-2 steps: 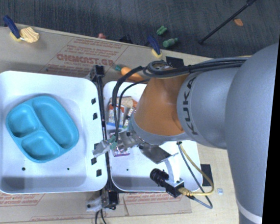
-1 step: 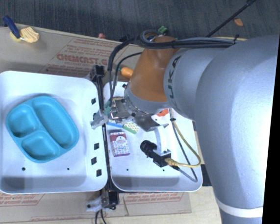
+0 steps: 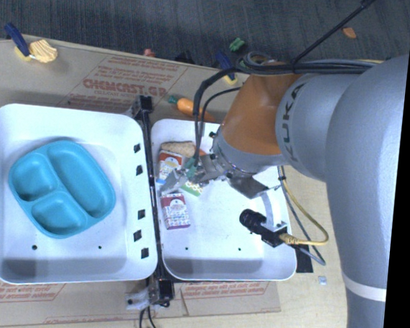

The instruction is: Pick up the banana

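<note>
Gripper (image 3: 189, 174) is down in the right bin (image 3: 252, 269) over small packets (image 3: 174, 211), jaw state unreadable, banana not identifiable, so I judge pickup not done.

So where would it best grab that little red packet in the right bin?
Probably from straight above, pinching across its short width: the red packet lies flat on the floor of the right bin, and one long edge sits close to the bin wall.
</note>
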Robot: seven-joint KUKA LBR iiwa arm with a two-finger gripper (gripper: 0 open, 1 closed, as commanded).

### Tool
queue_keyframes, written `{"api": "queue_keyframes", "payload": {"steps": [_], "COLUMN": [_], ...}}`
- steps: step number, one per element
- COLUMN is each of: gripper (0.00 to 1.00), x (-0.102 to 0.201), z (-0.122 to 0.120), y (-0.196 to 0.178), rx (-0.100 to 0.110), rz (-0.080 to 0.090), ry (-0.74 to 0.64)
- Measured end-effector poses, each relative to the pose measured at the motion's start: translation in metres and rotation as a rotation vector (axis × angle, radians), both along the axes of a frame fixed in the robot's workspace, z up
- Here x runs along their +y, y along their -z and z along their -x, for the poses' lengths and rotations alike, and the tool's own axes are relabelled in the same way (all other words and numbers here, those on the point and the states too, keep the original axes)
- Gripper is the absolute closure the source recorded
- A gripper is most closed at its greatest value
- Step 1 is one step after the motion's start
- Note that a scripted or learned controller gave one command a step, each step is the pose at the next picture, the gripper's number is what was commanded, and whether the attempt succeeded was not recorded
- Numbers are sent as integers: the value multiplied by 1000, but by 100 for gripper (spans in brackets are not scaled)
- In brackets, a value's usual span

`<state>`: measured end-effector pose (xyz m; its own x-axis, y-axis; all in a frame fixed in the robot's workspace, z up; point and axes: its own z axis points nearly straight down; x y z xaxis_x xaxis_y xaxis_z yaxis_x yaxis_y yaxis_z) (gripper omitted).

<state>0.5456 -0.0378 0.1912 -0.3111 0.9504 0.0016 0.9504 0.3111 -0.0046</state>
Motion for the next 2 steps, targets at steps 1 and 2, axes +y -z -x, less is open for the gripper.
{"api": "queue_keyframes", "payload": {"steps": [1, 2], "gripper": [0, 0], "x": [41, 137], "z": [70, 65], "y": [0, 42], "rx": [0, 0], "rz": [0, 1], "ry": [-78, 143]}}
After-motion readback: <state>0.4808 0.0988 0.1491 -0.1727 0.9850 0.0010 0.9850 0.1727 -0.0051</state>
